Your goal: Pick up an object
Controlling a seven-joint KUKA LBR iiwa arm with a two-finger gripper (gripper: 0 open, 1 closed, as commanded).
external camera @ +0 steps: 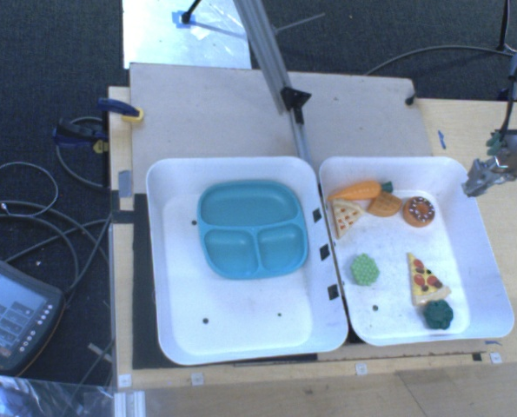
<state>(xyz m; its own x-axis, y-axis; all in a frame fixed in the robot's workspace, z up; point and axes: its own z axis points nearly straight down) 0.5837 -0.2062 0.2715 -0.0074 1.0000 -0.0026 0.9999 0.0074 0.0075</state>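
The right bin (480,233) holds seven small toy foods, any of which would serve: a carrot (359,190) at about eleven o'clock in the bin, a flat orange piece (384,205) touching it, a small pizza wedge (344,217) just below, a doughnut (419,210) at one o'clock, a green bumpy lump (365,270) near the centre-left, a larger pizza slice (426,279) at four o'clock, and a dark green piece (439,314) touching its lower end. All look like light, stiff moulded plastic, likely smooth and a little slippery but not fragile. The green bumpy lump stands apart from its neighbours, so it seems the easiest to close on across its width; the flat wedges lie low and may slide. The gripper (488,174) hangs over the bin's two o'clock rim, and I cannot tell how its fingers stand or whether they hold anything. The left bin (175,302) carries a blue divided plate (252,229). Both bins sit on a pale desk (241,111), with a slanting metal pole (267,46) at twelve o'clock, and cables and a handheld controller (13,313) on dark carpet at nine o'clock.
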